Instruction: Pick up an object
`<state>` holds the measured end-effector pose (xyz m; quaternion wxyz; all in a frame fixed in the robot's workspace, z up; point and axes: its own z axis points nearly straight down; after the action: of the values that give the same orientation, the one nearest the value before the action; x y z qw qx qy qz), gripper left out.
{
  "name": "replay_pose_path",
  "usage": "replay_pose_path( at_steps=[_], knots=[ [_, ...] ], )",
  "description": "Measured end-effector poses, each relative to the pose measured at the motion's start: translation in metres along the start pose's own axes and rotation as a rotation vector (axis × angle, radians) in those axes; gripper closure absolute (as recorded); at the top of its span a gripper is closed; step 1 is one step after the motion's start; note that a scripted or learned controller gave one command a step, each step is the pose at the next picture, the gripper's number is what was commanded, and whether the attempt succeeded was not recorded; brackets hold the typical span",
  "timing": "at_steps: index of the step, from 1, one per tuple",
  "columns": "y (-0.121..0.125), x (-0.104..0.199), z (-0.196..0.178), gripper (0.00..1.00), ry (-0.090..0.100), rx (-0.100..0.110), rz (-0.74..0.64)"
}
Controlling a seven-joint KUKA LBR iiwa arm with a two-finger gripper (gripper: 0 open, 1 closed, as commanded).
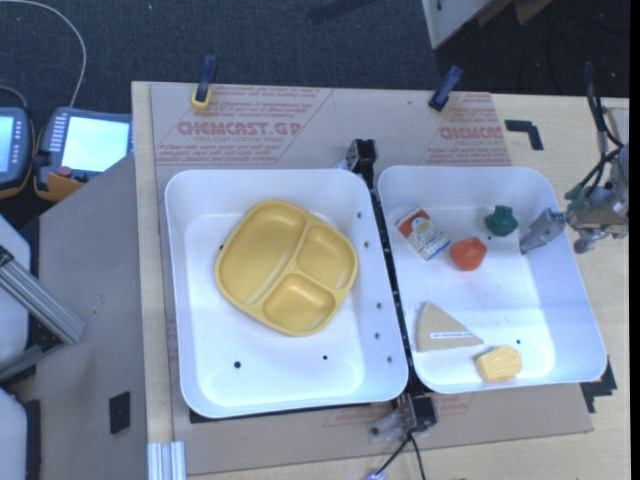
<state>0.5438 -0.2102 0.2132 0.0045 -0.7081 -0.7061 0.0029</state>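
Observation:
The right bin (pixel 560 298) holds several small items: a white and red carton (pixel 422 234), a red round piece (pixel 467 254), a dark green piece (pixel 501 220), a beige wedge (pixel 447 329) and a yellow lump (pixel 498 364). My gripper (pixel 546 230) hangs at the right bin's far right rim, a short way right of the green piece. Nothing shows held in it. The left bin (pixel 200 298) carries a yellow divided plate (pixel 287 266).
The bins stand on a brown board (pixel 250 128) fixed with a yellow clamp (pixel 204 90) and a blue clamp (pixel 444 90). A black bracket (pixel 362 154) sits between the bins at the back. Screens (pixel 90 143) stand off the bench at the left.

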Motion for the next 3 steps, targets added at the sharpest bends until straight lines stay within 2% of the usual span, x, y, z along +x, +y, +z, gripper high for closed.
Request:
replay_pose_path(
  at_steps=[1,3],
  knots=[
    [0.003,0.000,-0.006,0.00,-0.003,-0.011,-0.003],
    [-0.008,0.003,0.085,0.00,0.000,-0.005,-0.003]
  ],
)
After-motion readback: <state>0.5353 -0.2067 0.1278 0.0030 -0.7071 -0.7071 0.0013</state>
